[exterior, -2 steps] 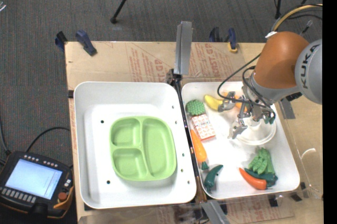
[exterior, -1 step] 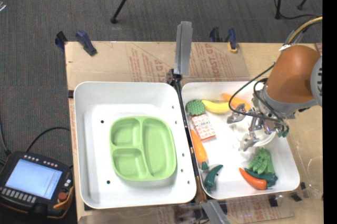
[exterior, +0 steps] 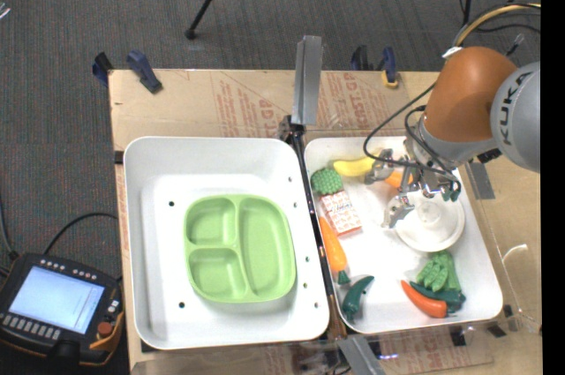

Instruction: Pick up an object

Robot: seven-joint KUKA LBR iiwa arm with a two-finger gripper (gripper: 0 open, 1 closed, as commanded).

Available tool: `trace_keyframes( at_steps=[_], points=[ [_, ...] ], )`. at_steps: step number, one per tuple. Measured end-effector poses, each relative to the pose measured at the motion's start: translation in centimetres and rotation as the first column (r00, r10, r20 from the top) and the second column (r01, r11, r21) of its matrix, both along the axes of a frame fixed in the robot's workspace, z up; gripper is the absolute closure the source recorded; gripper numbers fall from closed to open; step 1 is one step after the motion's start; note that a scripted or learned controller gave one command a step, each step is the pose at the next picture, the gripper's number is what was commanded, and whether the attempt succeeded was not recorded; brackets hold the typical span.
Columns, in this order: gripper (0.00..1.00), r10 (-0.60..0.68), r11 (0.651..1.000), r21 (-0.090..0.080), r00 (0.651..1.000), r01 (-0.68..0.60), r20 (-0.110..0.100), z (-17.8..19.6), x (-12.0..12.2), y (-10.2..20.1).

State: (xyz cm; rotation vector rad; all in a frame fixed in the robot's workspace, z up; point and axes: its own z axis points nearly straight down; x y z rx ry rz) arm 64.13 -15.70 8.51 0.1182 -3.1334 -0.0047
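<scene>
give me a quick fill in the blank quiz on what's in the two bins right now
1. The green divided tray lies in the ____ bin.
2. The tray has ____ compartments.
3. The hand hangs over the ____ bin.
4. The yellow banana lies near that bin's ____ edge.

Missing words: left; three; right; far

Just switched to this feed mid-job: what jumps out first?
The lime-green divided plate lying alone in the left bin grabs the eye. Next is the arm's orange band, above the right bin, with the gripper low over a small white dish. Toy food crowds that bin, including a yellow banana.
</scene>
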Motion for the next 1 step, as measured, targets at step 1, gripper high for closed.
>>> trace_keyframes(
  at_steps=[1],
  points=[
    [0.00,-0.043,0.999,0.000,0.999,0.043,0.007,0.27,0.37,3.56]
  ],
)
